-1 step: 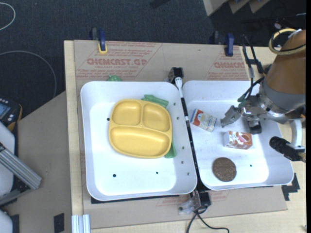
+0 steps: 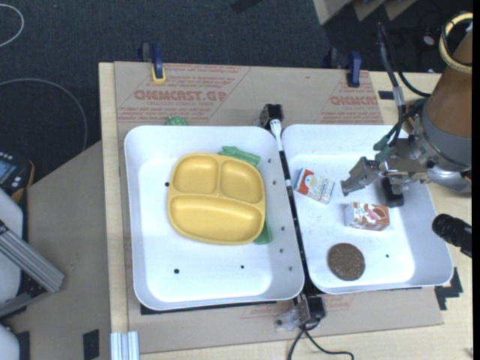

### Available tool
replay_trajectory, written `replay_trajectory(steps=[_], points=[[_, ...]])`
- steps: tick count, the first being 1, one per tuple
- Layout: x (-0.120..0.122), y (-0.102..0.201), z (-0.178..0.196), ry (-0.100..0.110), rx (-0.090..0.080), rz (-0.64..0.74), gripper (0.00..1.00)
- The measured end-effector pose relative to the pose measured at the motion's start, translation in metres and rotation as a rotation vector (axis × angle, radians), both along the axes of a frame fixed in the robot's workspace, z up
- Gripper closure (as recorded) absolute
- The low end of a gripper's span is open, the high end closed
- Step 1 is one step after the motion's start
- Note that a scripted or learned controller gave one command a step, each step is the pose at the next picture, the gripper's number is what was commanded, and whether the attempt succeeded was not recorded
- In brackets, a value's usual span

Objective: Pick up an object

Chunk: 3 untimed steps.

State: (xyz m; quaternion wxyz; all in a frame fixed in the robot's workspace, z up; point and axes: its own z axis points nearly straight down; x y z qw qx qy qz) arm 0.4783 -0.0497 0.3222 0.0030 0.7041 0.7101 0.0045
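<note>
While the gripper (image 2: 373, 177) is hovering with fingers spread and empty, I'm still approaching. Next I'm judging a descent onto the packet (image 2: 367, 216).

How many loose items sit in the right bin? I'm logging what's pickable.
3: a carton near the left wall, a packet mid-bin below the gripper, a brown disc at the front. The arm may hide more.

Bright, even light from above

The white bins (image 2: 142, 201) look very bright, almost washed out, with little glare. Shadows are soft and small, like the thin one under the yellow tray (image 2: 217, 199). The floor (image 2: 75, 21) is dark. The whole picture is a bit fuzzy, and small print on the packets is hard to read.
</note>
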Motion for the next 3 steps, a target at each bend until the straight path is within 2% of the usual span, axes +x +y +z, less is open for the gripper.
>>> replay_trajectory(steps=[1, 2, 3], points=[[0.002, -0.004, 0.003, 0.007, -0.003, -0.007, 1.00], [0.002, 0.052, 0.072, 0.002, -0.002, -0.002, 1.00], [0.001, 0.147, 0.094, 0.005, 0.001, 0.003, 1.00]])
